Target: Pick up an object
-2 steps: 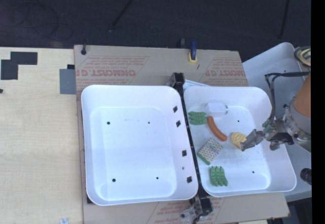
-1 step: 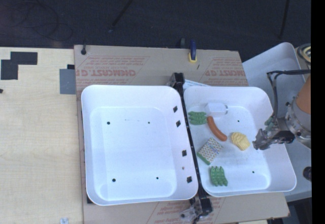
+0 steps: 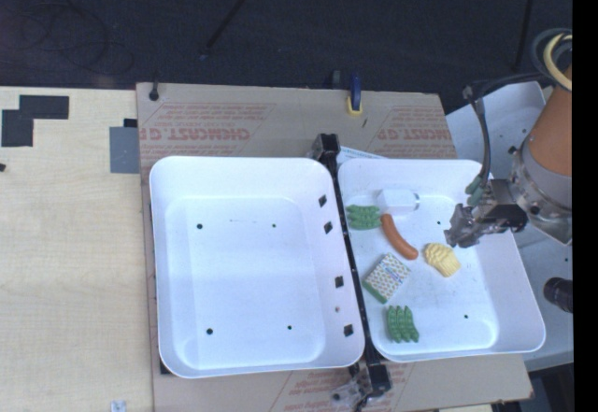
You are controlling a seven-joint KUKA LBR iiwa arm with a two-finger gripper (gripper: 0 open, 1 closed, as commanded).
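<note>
Pincer (image 3: 460, 234) hangs over the right bin (image 3: 509, 331), close to its right wall, on the arm (image 3: 561, 144) that comes in from the right. Whether its fingers are spread or pressed together I cannot tell: the dark tip is too small and blurred, and nothing shows between them.

Nearest candidate for picking is the yellow corn piece (image 3: 442, 259), lying just below-left of the tip, on the near side and slightly left. It is so close that tip and corn may be touching; I cannot tell. It is short and stubby, with a bumpy surface, and its long axis runs on a slant from far-left to near-right. In my judgement the coming move turns on that small offset: a short shift toward the near-left and a descent would set the tip over it.

Next out to the left lies the orange sausage (image 3: 399, 236), smooth and slender, slanting the same way. Beyond it sit a ridged green piece (image 3: 363, 216) and a pale white block (image 3: 398, 200) at the far side. Nearer the front lie a flat patterned packet (image 3: 387, 277), turned like a diamond, and a knobbly green cluster (image 3: 402, 323). All look like small plastic play food, light and rigid.

Left bin (image 3: 168, 214) adjoins the right one on the counter (image 3: 65, 261).
</note>
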